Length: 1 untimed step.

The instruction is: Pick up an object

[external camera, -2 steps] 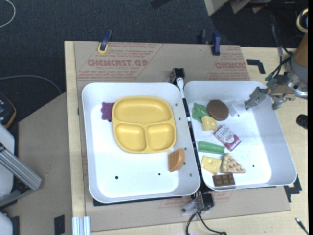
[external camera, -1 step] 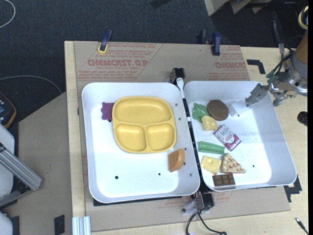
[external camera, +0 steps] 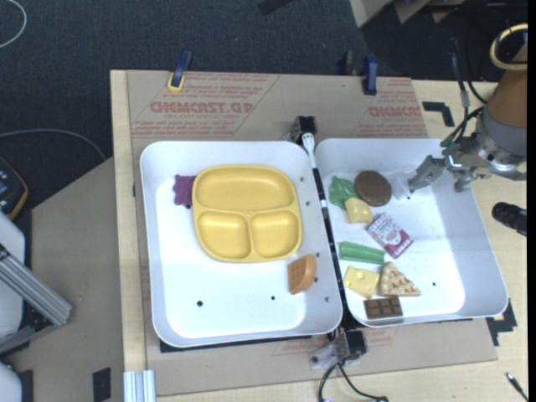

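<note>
left bin point(external camera: 167, 308) holds a divided tray point(external camera: 247, 211) at centre, one small item point(external camera: 183, 189) touching its left edge, another point(external camera: 302, 273) just off its near right corner. right bin point(external camera: 469, 249) — items clustered along its left side, near the shared wall; gripper point(external camera: 435, 171) over its far right part.

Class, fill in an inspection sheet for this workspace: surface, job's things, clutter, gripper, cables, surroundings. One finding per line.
Surface: bench covered in brown printed board, bearing left bin and right bin side by side.
Job's things: right bin holds a brown round piece, green pieces, yellow cheese-like wedges, a pizza slice, a pink packet and a chocolate piece.
Clutter: left bin holds a yellow divided plate, a purple item and a bread-like piece.
Gripper: gripper over the right bin's upper right; holds nothing visible.
Cables: white cable on the floor, upper left.
Surroundings: dark carpet; clamps at the bench's far edge.
</note>
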Motion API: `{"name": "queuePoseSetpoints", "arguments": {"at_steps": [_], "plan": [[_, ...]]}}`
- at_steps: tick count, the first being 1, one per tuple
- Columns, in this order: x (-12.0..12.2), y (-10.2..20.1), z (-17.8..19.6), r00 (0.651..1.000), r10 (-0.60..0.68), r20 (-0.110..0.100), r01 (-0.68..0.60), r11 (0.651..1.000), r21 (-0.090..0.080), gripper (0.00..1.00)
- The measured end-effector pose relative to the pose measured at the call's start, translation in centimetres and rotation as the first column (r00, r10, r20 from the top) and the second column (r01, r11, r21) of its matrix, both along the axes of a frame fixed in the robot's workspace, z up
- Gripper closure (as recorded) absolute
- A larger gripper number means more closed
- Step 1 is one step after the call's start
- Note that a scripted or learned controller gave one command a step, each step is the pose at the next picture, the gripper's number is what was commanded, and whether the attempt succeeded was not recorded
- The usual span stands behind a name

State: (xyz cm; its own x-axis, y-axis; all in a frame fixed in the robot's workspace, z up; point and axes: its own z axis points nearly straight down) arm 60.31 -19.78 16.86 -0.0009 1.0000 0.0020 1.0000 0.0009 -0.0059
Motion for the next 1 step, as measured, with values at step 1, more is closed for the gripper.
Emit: {"name": "queuePoseSetpoints", "arguments": {"at_steps": [1], "plan": [[0.21, -0.40, -4.48, 1.000, -0.001, -0.001, 0.001, 1.000, 0.000, 0.00]]}}
